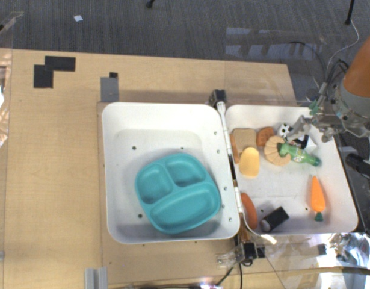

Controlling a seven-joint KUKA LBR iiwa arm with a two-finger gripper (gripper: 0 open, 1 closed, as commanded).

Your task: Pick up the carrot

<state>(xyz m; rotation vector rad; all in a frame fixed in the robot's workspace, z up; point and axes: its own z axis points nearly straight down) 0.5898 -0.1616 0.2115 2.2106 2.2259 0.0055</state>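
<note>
The carrot [317, 196], a short orange cone with a green stub pointing to 6 o'clock, lies at 4 o'clock in the right bin [344, 161]. The end effector [305, 131] hovers at 12 o'clock from it, its finger state impossible to tell.

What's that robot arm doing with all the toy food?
The robot arm is trying to pick up the carrot, which lies near the front right of the right bin. Its pincer is further back in that bin, above a green toy and a round tan piece, and the carrot isn't in it. The left bin holds a teal divided plate.
</note>
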